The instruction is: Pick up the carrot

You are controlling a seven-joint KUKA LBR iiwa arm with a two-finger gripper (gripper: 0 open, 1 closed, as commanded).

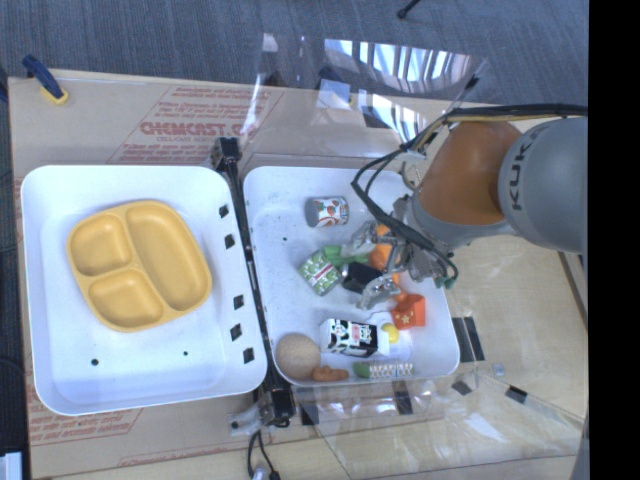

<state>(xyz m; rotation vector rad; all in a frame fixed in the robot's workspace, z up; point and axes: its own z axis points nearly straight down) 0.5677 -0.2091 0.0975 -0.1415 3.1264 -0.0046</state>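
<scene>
A tabletop (120,133) covered in brown sheeting printed "CHEMCAST" carries two white bins; the left bin (40,268) holds a yellow divided tray (138,264). The arm casing reads "KU". The hand (385,278) hangs low over the right bin (275,198), and whether it is parted or closed cannot be told. The carrot (328,374) lies at the near wall, apart from it.

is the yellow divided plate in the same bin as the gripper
No, the yellow three-compartment plastic plate lies in the left white bin, while the gripper is over the right white bin.
</scene>
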